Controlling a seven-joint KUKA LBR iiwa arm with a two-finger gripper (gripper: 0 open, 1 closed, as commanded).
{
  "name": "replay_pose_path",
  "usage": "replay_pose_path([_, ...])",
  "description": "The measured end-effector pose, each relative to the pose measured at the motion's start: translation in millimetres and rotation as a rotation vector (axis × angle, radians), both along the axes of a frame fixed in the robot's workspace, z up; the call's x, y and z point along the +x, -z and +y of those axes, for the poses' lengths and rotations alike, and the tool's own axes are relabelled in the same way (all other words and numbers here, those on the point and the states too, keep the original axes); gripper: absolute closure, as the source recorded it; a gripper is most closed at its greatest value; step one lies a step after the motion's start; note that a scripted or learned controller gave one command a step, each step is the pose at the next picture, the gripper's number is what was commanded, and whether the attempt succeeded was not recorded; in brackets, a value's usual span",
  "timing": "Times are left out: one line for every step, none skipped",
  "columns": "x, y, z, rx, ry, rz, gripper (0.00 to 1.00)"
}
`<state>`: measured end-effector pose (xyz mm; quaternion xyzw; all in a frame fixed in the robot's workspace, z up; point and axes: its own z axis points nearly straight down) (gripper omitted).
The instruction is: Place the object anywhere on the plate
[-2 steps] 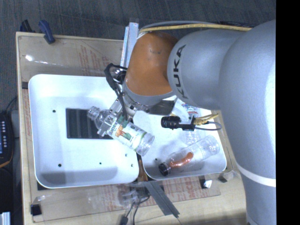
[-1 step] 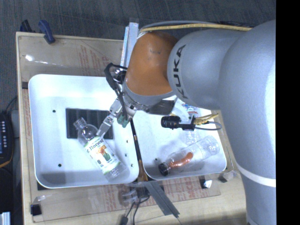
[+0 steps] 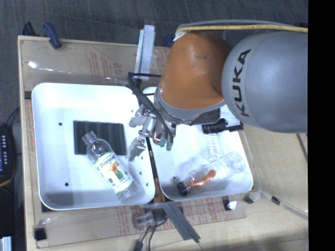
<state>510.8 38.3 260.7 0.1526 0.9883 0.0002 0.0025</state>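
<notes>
Clear plastic bottle [image 3: 109, 163] lies slanted in left bin [image 3: 47, 140], overlapping black plate [image 3: 97, 132] lower edge; gripper [image 3: 144, 135] near divider, claw state unclear.

my own arm [image 3: 230, 77] hides most of the right bin [image 3: 246, 179]. the black plate [image 3: 99, 129] lies partly under the bottle [image 3: 109, 166]. my gripper [image 3: 149, 132]: finger state too cluttered to tell.
</notes>
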Motion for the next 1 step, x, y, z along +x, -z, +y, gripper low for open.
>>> replay_pose_path([13.3,65.0,-51.9,0.0,-0.095,0.006,0.0])
